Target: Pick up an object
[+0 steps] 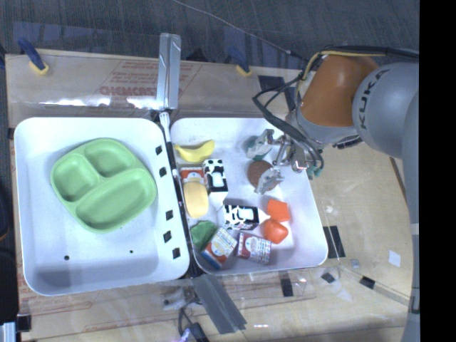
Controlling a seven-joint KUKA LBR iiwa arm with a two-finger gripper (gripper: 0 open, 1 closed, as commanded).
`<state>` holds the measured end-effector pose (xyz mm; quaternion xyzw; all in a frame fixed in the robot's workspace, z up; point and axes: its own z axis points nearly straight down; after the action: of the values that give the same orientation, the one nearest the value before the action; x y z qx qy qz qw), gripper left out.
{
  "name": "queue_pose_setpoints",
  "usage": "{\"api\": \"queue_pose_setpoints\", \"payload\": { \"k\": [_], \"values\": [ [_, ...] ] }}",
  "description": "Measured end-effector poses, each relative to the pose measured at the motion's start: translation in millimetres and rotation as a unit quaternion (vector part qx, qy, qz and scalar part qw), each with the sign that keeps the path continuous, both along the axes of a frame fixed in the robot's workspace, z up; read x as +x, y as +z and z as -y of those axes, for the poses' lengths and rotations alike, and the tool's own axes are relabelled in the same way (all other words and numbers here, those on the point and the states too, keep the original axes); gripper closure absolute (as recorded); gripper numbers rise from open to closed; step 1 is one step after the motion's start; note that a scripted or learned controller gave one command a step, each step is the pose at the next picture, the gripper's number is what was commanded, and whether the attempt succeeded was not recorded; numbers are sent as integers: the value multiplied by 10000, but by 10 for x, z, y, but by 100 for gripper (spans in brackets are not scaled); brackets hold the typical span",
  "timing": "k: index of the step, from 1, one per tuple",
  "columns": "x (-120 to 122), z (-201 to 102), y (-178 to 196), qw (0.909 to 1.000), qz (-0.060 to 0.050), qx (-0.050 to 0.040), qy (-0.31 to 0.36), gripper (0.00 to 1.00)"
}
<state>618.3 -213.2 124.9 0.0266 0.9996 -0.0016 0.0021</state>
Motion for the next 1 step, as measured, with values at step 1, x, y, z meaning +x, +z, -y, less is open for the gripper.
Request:
{"api": "queue_pose_setpoints", "payload": {
  "k": [1],
  "values": [
    [-210,-31,-307,9990,1,14,-442,0]
  ]
}}
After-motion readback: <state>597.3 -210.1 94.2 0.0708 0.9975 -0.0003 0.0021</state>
